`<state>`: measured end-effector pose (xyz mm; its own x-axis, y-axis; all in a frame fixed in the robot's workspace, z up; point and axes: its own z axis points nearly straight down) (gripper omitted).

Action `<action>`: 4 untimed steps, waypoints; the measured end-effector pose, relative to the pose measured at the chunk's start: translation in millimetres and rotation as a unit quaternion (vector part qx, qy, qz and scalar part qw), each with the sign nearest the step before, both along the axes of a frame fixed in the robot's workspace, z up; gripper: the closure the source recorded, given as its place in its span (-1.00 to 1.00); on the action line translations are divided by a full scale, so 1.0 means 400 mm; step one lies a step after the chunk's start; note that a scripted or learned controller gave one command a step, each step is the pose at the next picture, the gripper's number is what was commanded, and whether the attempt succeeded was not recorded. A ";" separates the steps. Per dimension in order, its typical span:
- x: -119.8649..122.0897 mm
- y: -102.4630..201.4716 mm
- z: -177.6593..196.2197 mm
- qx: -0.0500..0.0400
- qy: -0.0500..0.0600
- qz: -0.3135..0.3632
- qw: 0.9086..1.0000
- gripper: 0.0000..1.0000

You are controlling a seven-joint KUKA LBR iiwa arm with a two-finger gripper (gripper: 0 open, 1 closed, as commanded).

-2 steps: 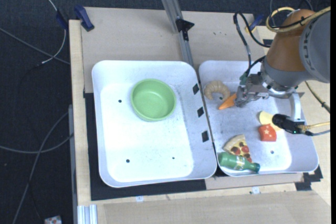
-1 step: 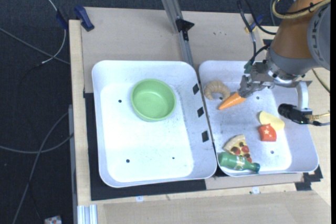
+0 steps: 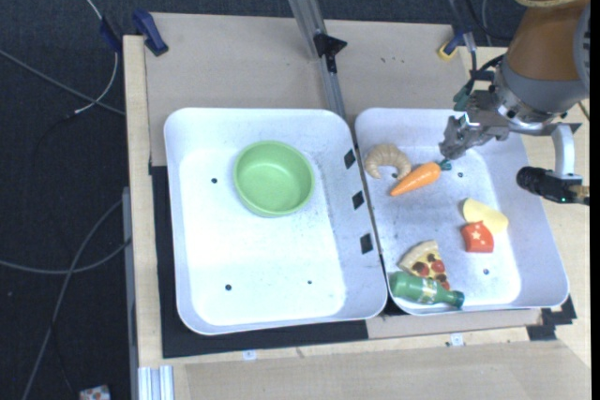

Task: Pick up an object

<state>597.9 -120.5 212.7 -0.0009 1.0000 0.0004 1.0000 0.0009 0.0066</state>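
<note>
The claw point(image 3: 457, 143) hangs over the right bin point(image 3: 525, 290) near a carrot point(image 3: 415, 178) — its spread impossible to tell.

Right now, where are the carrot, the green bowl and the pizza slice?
carrot point(image 3: 415, 178), camera view, middle of its orange body
green bowl point(image 3: 273, 178), camera view, its inside bottom
pizza slice point(image 3: 424, 259), camera view, its topped middle
</note>
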 end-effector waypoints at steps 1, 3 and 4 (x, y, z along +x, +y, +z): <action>0.004 0.001 0.124 0.000 -0.001 0.000 1.000 1.00; -0.031 0.271 0.098 0.002 0.009 0.002 1.000 1.00; -0.035 0.412 0.096 0.002 0.009 0.002 1.000 1.00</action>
